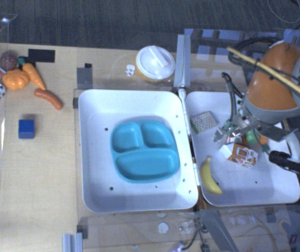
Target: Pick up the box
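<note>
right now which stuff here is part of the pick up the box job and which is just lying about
Job:
- box, orange and white, in the right bin
- gripper, just above and beside it

Lying about:
- banana
- grey patterned packet
- blue tray in the left bin
- blue cube

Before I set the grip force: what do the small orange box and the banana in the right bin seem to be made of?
Small orange box: likely printed cardboard, matte, with flat faces and sharp edges. Banana: probably moulded plastic, a toy, judging by its even yellow and smooth surface; a real fruit can't be ruled out.
</note>
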